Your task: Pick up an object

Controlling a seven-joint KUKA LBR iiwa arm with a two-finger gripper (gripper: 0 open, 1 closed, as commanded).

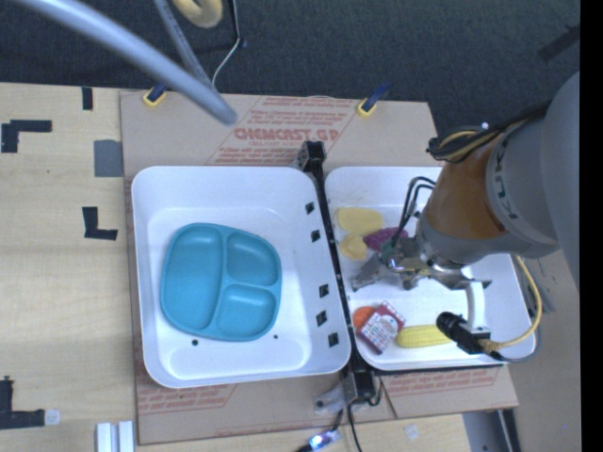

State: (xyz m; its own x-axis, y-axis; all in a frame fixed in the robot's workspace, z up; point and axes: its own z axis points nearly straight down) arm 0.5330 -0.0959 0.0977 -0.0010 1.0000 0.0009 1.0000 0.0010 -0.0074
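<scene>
**Operator:** Now, what are you looking at, largest first?

**Legend:** You see the arm (509, 186) entering from 3 o'clock, its orange band above the wrist. Beneath it lie two white bins: the left bin (151, 196) holds a blue divided plate (221, 281) near its centre; the right bin (513, 347) holds the small objects.

**Operator:** And the gripper?

**Legend:** You find the gripper (363, 276) low over the right bin, pointing toward 9 o'clock. Whether its fingers are spread or closed cannot be told, and nothing visibly sits between them.

**Operator:** Where are the objects?

**Legend:** At 12 o'clock from the gripper lie two pale yellow pieces (358, 222) and a purple item (382, 239). At 6 o'clock sit a red-and-white packet (380, 330) and, just beside it at 3 o'clock, a yellow corn cob (421, 337).
</scene>
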